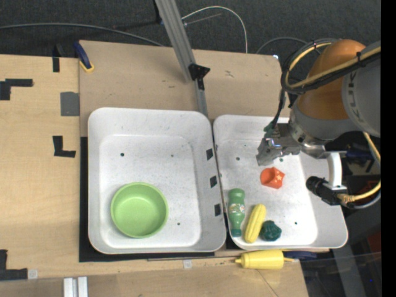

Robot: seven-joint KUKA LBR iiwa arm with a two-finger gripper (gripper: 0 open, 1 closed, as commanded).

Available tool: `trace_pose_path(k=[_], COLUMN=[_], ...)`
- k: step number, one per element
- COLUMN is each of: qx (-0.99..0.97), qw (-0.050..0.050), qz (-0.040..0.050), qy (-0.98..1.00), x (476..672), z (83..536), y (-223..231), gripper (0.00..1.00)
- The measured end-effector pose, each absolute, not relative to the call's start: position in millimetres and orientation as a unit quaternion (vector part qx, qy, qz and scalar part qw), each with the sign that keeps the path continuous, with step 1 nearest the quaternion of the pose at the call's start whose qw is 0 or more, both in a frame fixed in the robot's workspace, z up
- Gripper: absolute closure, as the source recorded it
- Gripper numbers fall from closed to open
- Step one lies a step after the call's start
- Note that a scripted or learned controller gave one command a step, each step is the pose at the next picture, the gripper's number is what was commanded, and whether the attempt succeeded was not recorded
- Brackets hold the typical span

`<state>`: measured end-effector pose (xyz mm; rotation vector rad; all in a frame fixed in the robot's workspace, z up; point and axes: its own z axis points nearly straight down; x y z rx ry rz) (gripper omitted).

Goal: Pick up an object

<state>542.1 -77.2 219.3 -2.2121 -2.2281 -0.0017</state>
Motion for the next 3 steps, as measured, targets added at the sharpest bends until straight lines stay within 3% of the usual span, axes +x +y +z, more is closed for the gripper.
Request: trace_pose_path(k=[3], qx=[-0.705], qw=[0.001], qz=[-0.0006], qy=[-0.71], x=[586.1], z=[230.5], y=[86.2], gripper=[1.0])
